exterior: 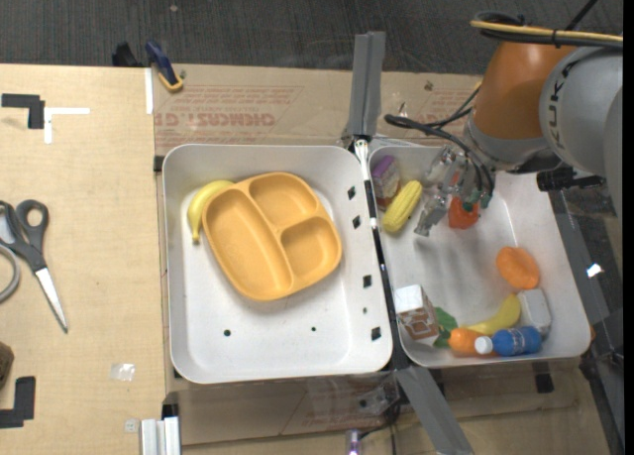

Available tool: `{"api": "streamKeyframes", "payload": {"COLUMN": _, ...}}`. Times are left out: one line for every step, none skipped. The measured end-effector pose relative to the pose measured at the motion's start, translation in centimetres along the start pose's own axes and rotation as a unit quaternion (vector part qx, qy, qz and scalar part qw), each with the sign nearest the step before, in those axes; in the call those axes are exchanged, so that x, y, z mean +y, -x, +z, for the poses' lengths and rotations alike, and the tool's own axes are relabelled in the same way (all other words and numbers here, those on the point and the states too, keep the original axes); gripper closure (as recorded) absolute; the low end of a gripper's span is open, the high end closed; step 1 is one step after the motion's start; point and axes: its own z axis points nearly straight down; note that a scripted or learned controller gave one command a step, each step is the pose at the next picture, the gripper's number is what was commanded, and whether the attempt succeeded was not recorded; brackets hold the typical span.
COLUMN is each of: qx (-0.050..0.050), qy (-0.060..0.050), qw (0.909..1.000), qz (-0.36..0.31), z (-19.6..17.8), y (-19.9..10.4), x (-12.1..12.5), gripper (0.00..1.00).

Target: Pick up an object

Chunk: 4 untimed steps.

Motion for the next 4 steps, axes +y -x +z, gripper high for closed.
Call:
{"api": "streamKeyframes", "payload": {"qx": 0.003, "qy": -0.001, "qw": 0.9992, "qz": 0.04, "z": 0.2, "y": -6.4, "x": -2.6, "gripper": 0.0}}
{"api": "streamKeyframes", "payload": {"qx": 0.001, "qy": -0.001, "qw": 0.991, "qz": 0.134, "z": 0.1, "y": -0.5, "x": -0.6, "gripper": 0.0}}
{"api": "streamKeyframes", "payload": {"qx": 0.003, "qy": -0.001, "qw": 0.993, "qz": 0.118, "z": 0.2, "y": -5.2, "x": -2.4, "gripper": 0.0}}
{"api": "streamKeyframes", "payload": {"qx": 0.001, "qy": -0.001, "qw": 0.9883, "qz": 0.153, "z": 0.1, "y": -0.8, "x": 0.2, "gripper": 0.0}}
